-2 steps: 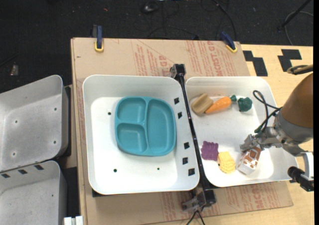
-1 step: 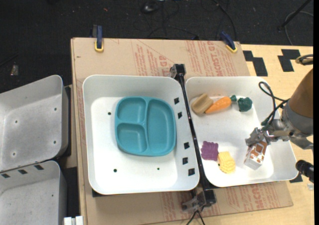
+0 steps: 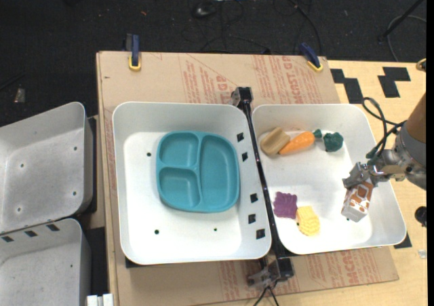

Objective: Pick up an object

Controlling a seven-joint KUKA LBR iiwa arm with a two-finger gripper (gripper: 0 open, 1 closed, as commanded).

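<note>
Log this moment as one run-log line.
phase: grasp attempt | gripper: over right bin, at carton | hold: unconfirmed | also in bin: carrot, corn | left bin: teal tray

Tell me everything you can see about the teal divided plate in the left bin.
The teal divided plate is a rounded-rectangle tray that looks like smooth moulded plastic, one even blue-green colour. Raised ridges split it into three sections: one long section down its right side and two smaller ones stacked on its left. It lies flat and right side up, slightly turned, near the middle of the left bin, resting on the white floor. Its sections hold nothing, and it sits apart from the bin's walls.
</note>
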